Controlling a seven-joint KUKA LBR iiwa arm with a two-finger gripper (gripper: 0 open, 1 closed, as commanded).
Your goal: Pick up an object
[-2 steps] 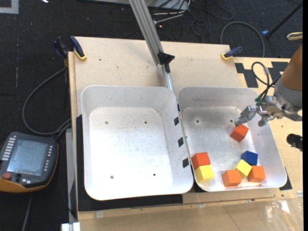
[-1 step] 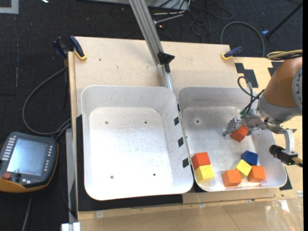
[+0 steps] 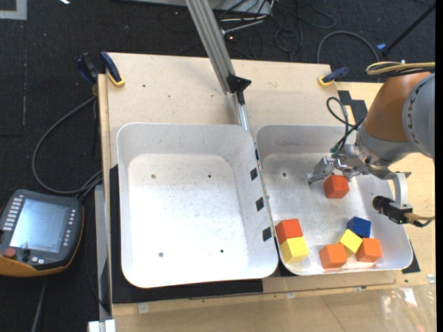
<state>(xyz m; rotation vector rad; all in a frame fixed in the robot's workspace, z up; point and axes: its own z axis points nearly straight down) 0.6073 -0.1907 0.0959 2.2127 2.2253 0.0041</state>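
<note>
The gripper [image 3: 335,172] holds a red block [image 3: 336,186] between its fingers over the right bin [image 3: 291,140]. Lift slowly and straight up, so it does not slip.

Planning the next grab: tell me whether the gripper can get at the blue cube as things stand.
Probably yes. The blue cube lies uncovered in the right bin, though a yellow cube touches it; the gripper hangs nearby.

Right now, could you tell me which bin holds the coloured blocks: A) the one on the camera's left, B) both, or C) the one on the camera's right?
C: every block, from the blue block to the yellow block, lies in the right bin; none lies in the left bin.
</note>
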